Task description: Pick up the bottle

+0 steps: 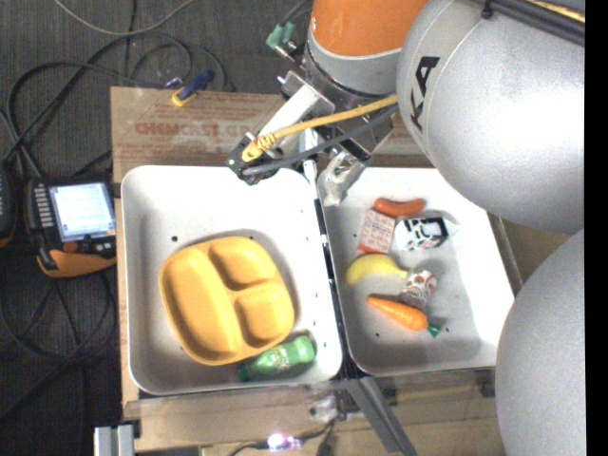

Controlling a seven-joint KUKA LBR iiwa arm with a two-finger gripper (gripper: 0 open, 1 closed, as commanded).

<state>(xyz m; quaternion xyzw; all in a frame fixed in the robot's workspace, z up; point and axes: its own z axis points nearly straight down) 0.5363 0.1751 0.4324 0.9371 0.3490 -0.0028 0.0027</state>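
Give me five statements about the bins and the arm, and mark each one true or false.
1. The green bottle lies in the left bin. True.
2. The bottle stands upright. False: it lies on its side by the bin's near wall.
3. The yellow divided plate shares the bottle's bin. True.
4. The carrot lies on the yellow plate. False: it lies in the right bin.
5. The gripper holds the bottle. False: it is at the bins' far edge, apart from it.

Robotics lab, bench with 2 white bins [133,255], loose cables [114,46] on floor, handheld controller [76,212]
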